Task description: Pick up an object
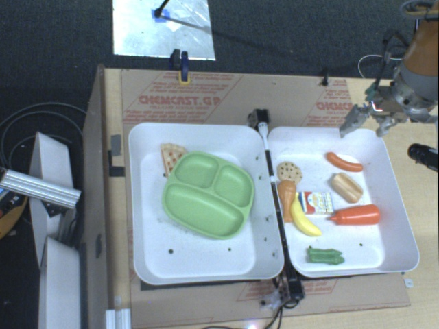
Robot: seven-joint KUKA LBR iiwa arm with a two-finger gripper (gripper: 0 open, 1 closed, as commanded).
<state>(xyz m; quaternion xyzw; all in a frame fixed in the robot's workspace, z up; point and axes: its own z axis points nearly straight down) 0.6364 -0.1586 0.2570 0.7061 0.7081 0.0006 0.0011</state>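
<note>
Above the far right corner of the right bin [394,184], the gripper [367,122] hangs with its fingers spread apart, grasping nothing. Inside that bin lie a sausage [343,162], bread roll [346,187], orange carrot [356,215], banana [302,219], cookie [289,171], small carton [317,201] and green pod [324,256]. Nothing covers them. Left of it, a green divided plate [208,194] fills the other bin

arm [420,60] cropped at right edge (fingers blurred)

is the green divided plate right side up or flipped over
Right side up: the green plate in the left bin shows its three hollow compartments facing up.
</note>
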